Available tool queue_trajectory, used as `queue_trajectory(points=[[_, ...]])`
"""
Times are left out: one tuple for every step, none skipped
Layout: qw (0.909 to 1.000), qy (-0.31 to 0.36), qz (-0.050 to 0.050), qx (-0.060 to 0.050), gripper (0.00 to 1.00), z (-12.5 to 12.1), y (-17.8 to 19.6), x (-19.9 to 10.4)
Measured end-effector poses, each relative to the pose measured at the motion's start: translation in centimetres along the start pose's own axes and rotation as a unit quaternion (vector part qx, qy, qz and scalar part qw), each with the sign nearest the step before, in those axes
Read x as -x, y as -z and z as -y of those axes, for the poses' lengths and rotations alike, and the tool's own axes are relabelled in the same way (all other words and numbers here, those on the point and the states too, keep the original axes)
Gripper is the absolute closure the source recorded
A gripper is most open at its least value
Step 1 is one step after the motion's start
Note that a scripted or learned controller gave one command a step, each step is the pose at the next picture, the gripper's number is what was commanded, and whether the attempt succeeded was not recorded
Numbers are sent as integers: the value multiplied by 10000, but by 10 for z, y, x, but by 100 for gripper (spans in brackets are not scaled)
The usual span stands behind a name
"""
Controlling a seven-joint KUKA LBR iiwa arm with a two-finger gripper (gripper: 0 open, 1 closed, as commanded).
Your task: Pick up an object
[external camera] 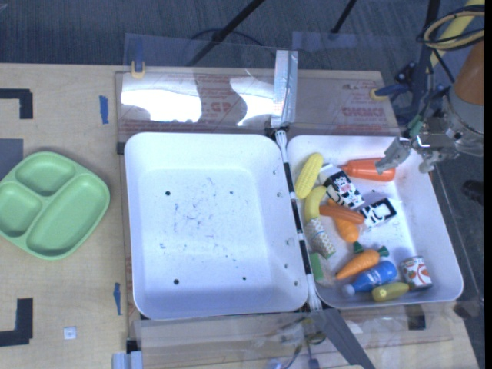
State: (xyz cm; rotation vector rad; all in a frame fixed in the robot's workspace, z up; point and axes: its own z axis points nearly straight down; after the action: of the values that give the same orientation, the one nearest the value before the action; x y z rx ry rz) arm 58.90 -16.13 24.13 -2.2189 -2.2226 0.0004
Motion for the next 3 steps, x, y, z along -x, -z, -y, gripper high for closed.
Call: queue_trajectory(points=[[9968,801,2,7,0,8,-108,-60],[9938,1112,12,34,0,-35,-155,-61],[9939,1101,23,63,100,-37,-143,-59]])
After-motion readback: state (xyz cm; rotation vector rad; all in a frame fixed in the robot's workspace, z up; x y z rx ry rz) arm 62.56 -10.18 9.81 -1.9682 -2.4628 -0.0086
